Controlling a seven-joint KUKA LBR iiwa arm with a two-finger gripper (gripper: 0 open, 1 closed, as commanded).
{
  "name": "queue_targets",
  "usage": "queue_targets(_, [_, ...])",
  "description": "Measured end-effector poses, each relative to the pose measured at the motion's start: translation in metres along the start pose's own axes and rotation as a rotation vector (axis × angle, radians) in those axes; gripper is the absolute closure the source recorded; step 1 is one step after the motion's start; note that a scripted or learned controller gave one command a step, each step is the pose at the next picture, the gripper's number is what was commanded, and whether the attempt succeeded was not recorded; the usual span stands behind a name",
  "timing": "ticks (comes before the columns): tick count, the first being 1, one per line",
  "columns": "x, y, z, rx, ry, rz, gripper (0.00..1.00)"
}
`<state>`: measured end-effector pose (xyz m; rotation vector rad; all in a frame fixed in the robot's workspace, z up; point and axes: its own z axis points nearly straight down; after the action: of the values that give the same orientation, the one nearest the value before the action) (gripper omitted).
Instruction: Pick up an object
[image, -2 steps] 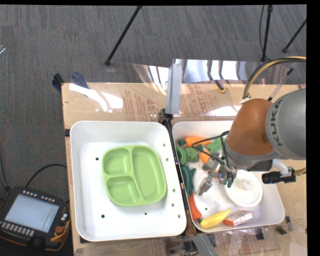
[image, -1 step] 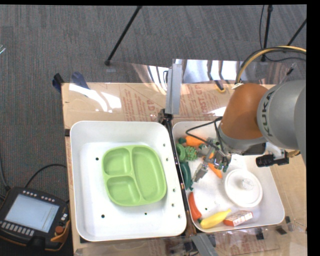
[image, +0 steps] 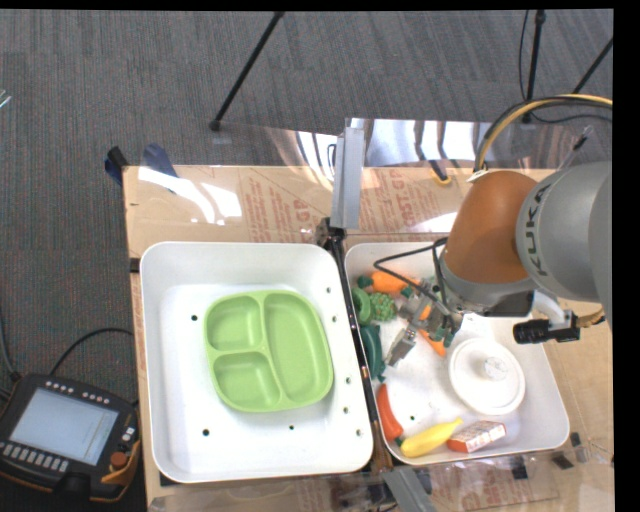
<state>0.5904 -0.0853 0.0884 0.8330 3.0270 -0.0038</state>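
My gripper (image: 412, 335) hangs over the left part of the right bin (image: 545, 400), below the arm's orange band. Under and around it lie an orange carrot (image: 390, 283), a green leafy toy (image: 378, 305), a dark green vegetable (image: 372, 350) and a small orange piece (image: 436, 343). A white round lidded dish (image: 487, 372) sits just right of the gripper. Near the bin's front lie a red chili (image: 388, 410), a yellow banana (image: 432, 437) and a small red and white box (image: 478, 436). Nothing visibly hangs from the gripper.
The left bin (image: 160, 300) holds a green divided plate (image: 268, 350). A narrow ridge where the two bins meet runs between them (image: 352, 330). A handheld control pendant (image: 60, 430) lies on the floor at the lower left.
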Motion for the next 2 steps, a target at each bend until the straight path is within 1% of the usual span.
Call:
queue_targets(1, [-0.0100,0.0011,0.0005,-0.003,0.002,0.070,0.00])
queue_targets(2, [-0.0055,0.0018,0.0010,-0.001,0.004,0.193,0.00])
